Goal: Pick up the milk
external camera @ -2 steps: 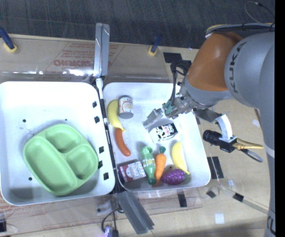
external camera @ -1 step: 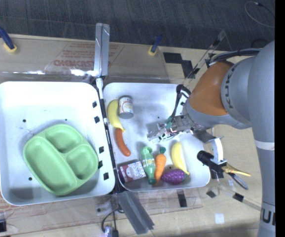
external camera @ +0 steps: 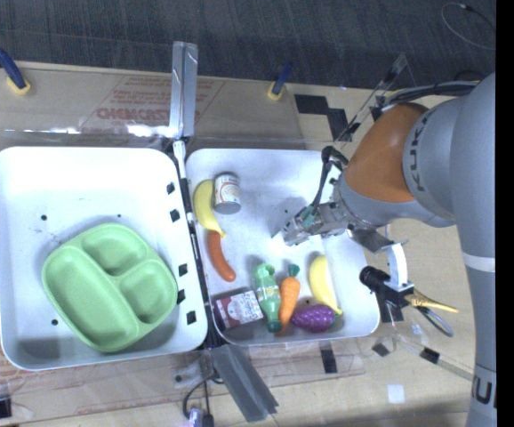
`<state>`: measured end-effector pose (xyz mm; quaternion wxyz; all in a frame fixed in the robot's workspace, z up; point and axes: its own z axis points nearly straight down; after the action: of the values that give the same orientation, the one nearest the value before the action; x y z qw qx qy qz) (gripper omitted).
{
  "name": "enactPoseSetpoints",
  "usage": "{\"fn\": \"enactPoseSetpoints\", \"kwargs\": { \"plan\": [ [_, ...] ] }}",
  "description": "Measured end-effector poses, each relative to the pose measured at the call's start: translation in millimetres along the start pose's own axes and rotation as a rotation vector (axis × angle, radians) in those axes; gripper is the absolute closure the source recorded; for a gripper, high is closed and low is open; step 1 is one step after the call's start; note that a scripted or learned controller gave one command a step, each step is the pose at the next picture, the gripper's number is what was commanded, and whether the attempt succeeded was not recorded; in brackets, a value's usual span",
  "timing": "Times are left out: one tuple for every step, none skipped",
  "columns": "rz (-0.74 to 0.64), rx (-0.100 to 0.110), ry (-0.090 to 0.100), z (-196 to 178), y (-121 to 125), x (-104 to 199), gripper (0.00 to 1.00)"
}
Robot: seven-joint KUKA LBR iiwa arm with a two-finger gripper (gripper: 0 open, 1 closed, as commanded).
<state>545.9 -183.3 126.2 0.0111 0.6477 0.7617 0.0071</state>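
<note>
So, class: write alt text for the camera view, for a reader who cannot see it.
A grey robot arm with an orange band reaches from the right, its end effector low over the right white bin, which holds a milk carton, two bananas, a can, a carrot, grapes, a green bottle and a sausage. The left bin holds a green divided plate.

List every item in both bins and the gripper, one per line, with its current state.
Green divided plate: flat in left bin.
Tin can: on its side.
Yellow bananas: lying apart.
Orange sausage: lying flat.
Dark red milk carton: lying down, ungrasped.
Green bottle: lying down.
Orange carrot: lying.
Purple grapes: resting.
Gripper: above right bin.
</note>
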Motion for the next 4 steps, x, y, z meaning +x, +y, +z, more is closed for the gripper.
{"fn": "enactPoseSetpoints", "kwargs": {
  "plan": [
    [0.0,0.001,0.0,1,-1,0,0.0],
    [-0.076,0.026,0.009,35,19,-29,0.0],
    [0.021,0.026,0.007,34,84,-40,0.0],
    [0.012,0.026,0.007,23,86,-38,1.0]
  ]
}}
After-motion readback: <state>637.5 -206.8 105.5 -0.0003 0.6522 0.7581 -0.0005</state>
